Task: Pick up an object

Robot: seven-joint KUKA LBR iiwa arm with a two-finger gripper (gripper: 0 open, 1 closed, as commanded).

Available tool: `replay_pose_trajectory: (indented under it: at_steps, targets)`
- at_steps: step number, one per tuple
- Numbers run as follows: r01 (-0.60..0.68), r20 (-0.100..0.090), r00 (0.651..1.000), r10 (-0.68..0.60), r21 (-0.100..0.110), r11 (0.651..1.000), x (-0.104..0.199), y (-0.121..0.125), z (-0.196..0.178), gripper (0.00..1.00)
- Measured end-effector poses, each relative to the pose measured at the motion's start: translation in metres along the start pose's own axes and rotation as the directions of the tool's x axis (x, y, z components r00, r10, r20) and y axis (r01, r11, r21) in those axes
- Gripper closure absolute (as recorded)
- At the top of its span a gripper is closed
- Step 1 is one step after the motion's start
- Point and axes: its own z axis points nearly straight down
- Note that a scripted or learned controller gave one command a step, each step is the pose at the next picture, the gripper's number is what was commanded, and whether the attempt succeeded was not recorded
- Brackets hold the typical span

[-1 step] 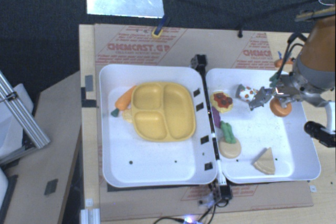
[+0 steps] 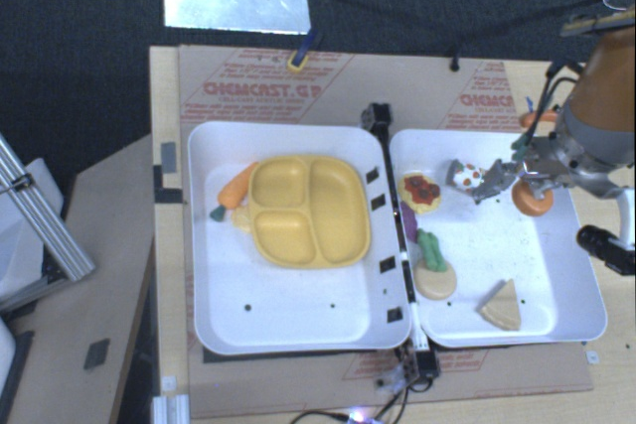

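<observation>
Hovering over the right bin (image 2: 586, 313), upper-right part: hand (image 2: 494, 182) sits low, arm (image 2: 606, 104) reaching in from the right. Can't tell how the hand is set, too small and dark against the bin.

Nearest item: small grey-white toy (image 2: 464, 175), just left of the hand, touching or almost; can't tell which. Orange disc (image 2: 534, 201) just right of the hand, partly under the wrist. Nothing visibly gripped.

Rest of the right bin: pizza (image 2: 420, 192) near the left wall, well left of the hand; purple piece (image 2: 407, 221) below it; green piece (image 2: 430, 249) on a tan cookie (image 2: 435, 281); bread wedge (image 2: 501, 306) at lower right, well apart from the hand.

Left bin (image 2: 214, 313): yellow tray (image 2: 303, 211), carrot (image 2: 236, 187) at its upper-left edge. Both bins on the counter (image 2: 119, 213).
</observation>
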Motion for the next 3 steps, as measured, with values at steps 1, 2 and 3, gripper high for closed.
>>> replay_pose_trajectory:
  at_steps: [1, 2, 3]
  targets:
    - [-0.001, -0.001, 1.0, 0.001, 0.005, 1.0, 0.003, 0.003, 0.062, 0.0]
    - [-0.001, -0.001, 1.0, 0.001, 0.005, 1.0, 0.01, -0.002, 0.122, 0.0]
    - [-0.002, -0.004, 1.0, 0.002, -0.008, 1.0, 0.011, 0.002, 0.159, 0.0]
